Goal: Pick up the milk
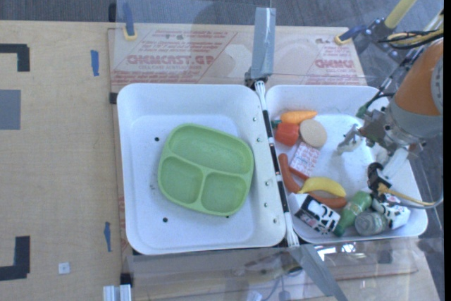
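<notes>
The milk is a small black-and-white carton lying on its side near the front edge of the right bin. It sits just in front of a banana and left of a green bottle. My gripper hangs over a bare patch in the middle of the right bin, behind and to the right of the milk and well apart from it. Nothing shows in its grasp.
The right bin also holds a carrot, a red vegetable, a beige roll, a pink-and-white box, a sausage, a grey can and a black-and-white patterned toy. A green divided plate lies in the left bin.
</notes>
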